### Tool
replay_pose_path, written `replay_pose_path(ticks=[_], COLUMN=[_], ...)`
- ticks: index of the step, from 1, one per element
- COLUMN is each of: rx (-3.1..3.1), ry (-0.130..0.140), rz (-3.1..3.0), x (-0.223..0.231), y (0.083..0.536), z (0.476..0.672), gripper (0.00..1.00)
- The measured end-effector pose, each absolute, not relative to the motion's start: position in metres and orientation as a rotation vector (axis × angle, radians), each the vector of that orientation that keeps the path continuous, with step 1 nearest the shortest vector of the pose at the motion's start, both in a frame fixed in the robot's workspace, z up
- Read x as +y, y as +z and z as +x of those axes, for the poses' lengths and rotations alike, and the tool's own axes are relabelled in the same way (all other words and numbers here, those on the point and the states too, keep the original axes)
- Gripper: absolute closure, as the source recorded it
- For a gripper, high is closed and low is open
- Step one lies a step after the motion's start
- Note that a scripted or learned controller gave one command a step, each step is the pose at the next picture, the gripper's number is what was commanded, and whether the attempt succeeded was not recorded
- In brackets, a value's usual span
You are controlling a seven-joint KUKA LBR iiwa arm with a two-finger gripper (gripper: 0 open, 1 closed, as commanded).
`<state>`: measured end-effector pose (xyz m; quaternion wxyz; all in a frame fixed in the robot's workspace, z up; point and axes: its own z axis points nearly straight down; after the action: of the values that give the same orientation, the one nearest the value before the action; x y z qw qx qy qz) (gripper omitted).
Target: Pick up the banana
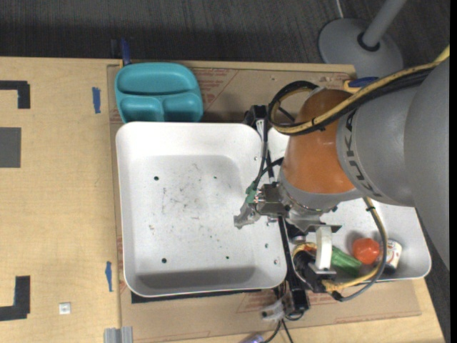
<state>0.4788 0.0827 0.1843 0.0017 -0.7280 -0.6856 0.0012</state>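
Note:
My grey arm with its orange band (321,148) reaches in from the right and hangs over the inner part of the right bin (418,259). It hides most of that bin's floor. The gripper (248,211) pokes out at the wrist's left side, just above the right rim of the left bin (186,191). Nothing can be seen held in it.
In the right bin's near corner lie a red-orange round thing (367,249), a green thing (345,261) and a small white and yellow thing (393,251). A teal divided tray (158,93) stands behind the left bin. Bare wooden bench (57,191) stretches to the left.

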Motion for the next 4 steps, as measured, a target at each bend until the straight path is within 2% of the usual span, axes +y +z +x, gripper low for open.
replay_pose_path(ticks=[1, 2, 3, 4], rx=[-2.134, -1.996, -1.422, -1.425], ry=[-0.006, 0.001, 0.003, 0.007], rz=[-2.306, -2.425, -2.801, -2.798], x=[0.126, 0.201, 0.222, 0.223], y=[0.116, 0.119, 0.144, 0.154], z=[0.483, 0.479, 0.479, 0.478], gripper=[0.00, 0.00, 0.00, 1.00])
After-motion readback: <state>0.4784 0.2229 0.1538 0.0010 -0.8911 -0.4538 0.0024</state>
